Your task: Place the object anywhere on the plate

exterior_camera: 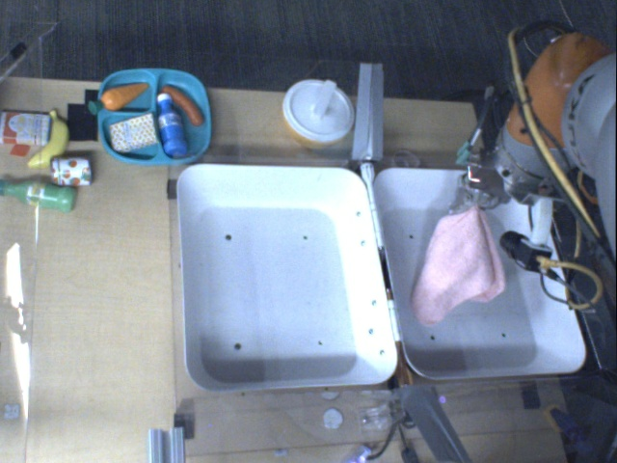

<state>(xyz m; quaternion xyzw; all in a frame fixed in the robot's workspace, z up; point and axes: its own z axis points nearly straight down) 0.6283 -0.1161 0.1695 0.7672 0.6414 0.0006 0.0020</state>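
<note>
A pink cloth (459,268) hangs in the right bin (501,350), its top corner drawn up to a point between my fingers. My gripper (475,195) is over the bin's far right part and is shut on that corner. The rest of the cloth droops down and to the left, with its lower end near the bin floor. The plate (197,112) is a blue divided dish on the bench at the far left, beyond the left bin. It holds a carrot, a sausage, a small blue bottle and a patterned item.
The left bin (275,268) lies between the cloth and the plate. A white lidded cup (319,111) stands behind the bins, next to a metal post (366,114). A banana (53,141), a can (71,171) and a green bottle (39,194) lie left of the plate.
</note>
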